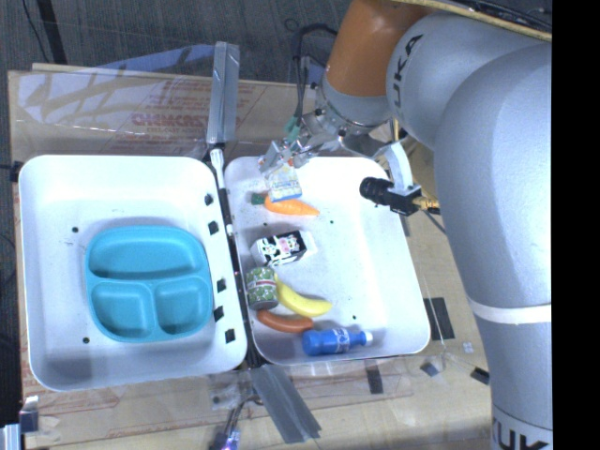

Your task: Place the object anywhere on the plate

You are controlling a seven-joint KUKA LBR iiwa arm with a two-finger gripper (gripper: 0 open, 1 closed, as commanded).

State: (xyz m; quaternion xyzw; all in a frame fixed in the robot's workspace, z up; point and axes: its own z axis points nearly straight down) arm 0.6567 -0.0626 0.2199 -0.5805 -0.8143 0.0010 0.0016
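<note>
One arm (450, 111) reaches from right, wrist over right bin's (394, 279) far edge.

arm (487, 157): grey, bulky, enters from the right and fills the right side | orange band (361, 50): far, above the wrist | wrist: angled down toward the left | gripper (281, 157): low at far centre, tip pointing down-left

The arm (487, 157) runs out of frame at the top and bottom edges and covers the tabletop (66, 101) behind it. The end effector (281, 157) is too blurred to read. It overlaps the small packet (286, 187), whose print is illegible. The banana (305, 301) hides part of the sausage (284, 322).
</note>
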